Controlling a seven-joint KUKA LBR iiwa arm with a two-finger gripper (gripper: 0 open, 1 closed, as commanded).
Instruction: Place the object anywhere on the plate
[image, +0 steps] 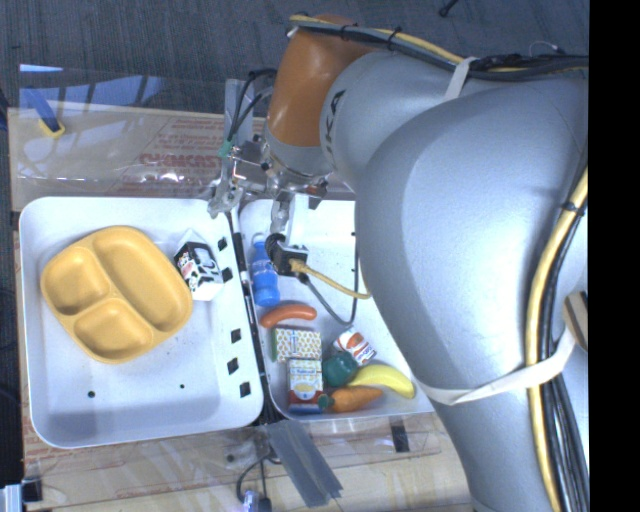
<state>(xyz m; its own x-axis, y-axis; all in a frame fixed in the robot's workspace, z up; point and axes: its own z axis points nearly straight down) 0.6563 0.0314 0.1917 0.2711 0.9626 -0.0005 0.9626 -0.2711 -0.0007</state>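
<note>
Black-white carton (199, 266) beside yellow plate (115, 291); print unreadable. Claw (252, 200) state unclear.

right bin (300, 412) largely hidden by arm (470, 230), small carton (200, 265) print unreadable

Plate (115, 292) lies in the left bin (60, 420), toward its left side. Carton (199, 266) touches the plate's right edge, btw plate and the bins' divider. Right of plate, in the right bin (345, 415): bottle (264, 280) farthest back, sausage (287, 316) just before it, then banana (381, 378), carrot (352, 398) and boxes (300, 362) nearest the front. Tool (252, 200) hangs behind the bottle, over the divider.
</note>
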